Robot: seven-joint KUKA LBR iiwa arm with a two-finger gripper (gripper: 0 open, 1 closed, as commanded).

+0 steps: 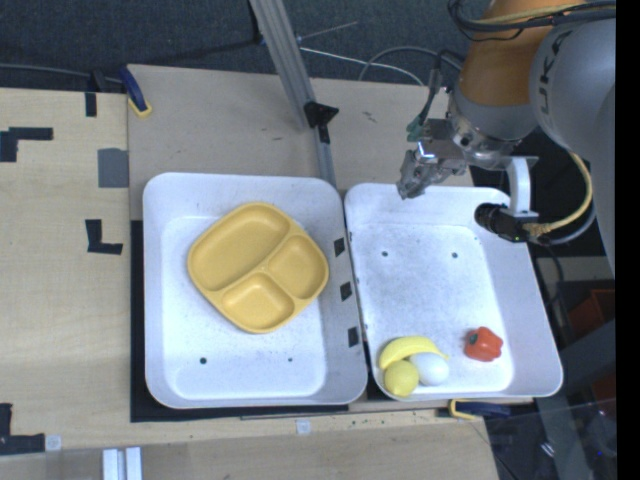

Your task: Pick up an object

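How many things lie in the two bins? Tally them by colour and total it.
Yellow: 3 (divided plate, banana, round yellow fruit)
White: 1 (egg-like ball)
Red: 1 (red pepper-like toy)
Total: 5

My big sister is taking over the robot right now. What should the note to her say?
Gripper: hovering over the far edge of the right bin, holding nothing.
Right bin, near edge: a banana, a yellow ball and a white egg bunched together; a red pepper sits apart, to their right.
Left bin: a yellow divided plate.
Done: nothing picked up yet.
Left: move to an object, lower, grip, lift. The pepper, standing alone, looks easiest.
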